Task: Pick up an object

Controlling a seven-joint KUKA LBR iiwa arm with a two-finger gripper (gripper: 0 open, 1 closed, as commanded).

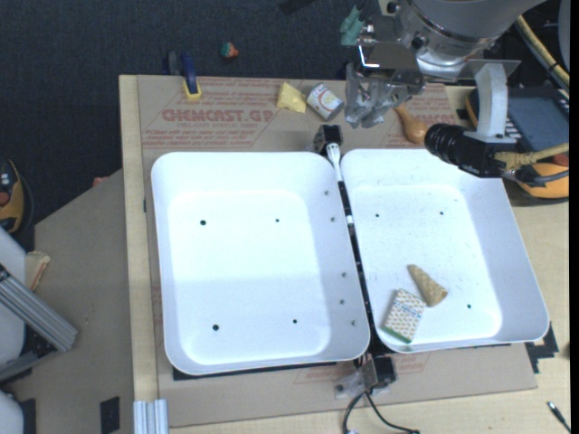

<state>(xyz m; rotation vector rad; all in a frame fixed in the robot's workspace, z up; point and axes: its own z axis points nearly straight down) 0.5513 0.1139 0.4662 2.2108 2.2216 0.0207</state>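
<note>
Two objects, a tan cone [427, 285] and a patterned packet [403, 315], lie touching in the right bin [488, 242], well apart from the pincer [371, 107] hovering beyond its far rim, apparently empty.

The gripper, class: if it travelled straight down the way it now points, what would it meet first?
Probably the brown board behind the bins. The gripper hangs above that strip, near the right bin's far rim; depth is unclear, so the rim is possible. Cone and packet lie far off.

A yellow wedge [291, 99] and a blue-handled clamp [189, 73] lie behind the bins.
</note>
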